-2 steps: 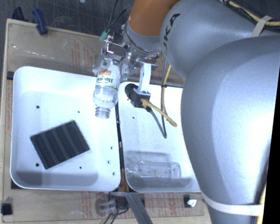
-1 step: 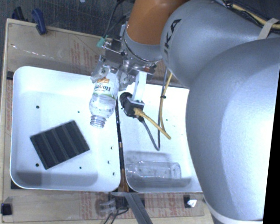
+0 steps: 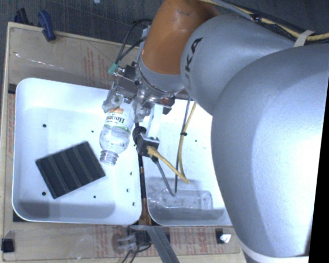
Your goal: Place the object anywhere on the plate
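A clear plastic water bottle (image 3: 115, 135) with a white and orange label hangs over the left bin (image 3: 21, 141), its neck pointing down and toward the front. My gripper (image 3: 126, 103) is at the bottle's upper end, with a finger on each side of it, shut on the bottle. The plate (image 3: 70, 169) is a dark, ribbed, square slab lying flat on the floor of the left bin, just to the front left of the bottle's neck. The bottle's neck ends close to the plate's right corner, beside it rather than over it.
The right bin (image 3: 193, 219) holds a clear plastic item (image 3: 181, 199) near its front wall. A yellow cable (image 3: 166, 165) and a black fitting (image 3: 141, 140) hang from the wrist by the wall between the bins. The arm's large grey body covers the right side.
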